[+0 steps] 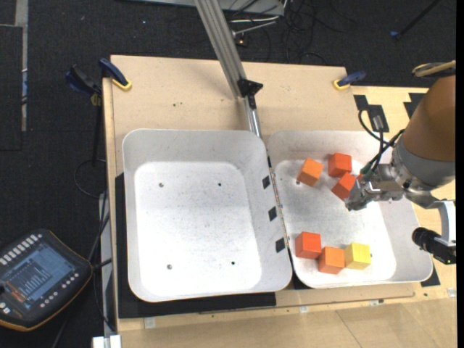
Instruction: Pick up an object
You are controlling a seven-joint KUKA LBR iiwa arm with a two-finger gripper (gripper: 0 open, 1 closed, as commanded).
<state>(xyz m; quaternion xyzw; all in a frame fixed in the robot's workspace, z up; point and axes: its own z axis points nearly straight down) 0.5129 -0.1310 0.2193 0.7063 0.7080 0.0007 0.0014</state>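
Nearest you, a teach pendant (32,278) lies beside the tabletop (188,85). In the right bin (406,267), your tool (357,200) hangs just beside a red-orange cube (344,186), whether touching is unclear; you cannot tell how its fingers stand. Five more blocks sit nearby, among them a yellow cube (359,255). Cubes like these likely handle light and rigid; grip two opposite flat faces.

Two bins sat side by side on the table (181,85). The right bin (406,267) held six blocks: three clustered at the far side (311,171) (339,164) (344,187), three in a touching row at the near side (308,244) (333,259) (358,255). The gripper (357,200) was just beside the far cluster.
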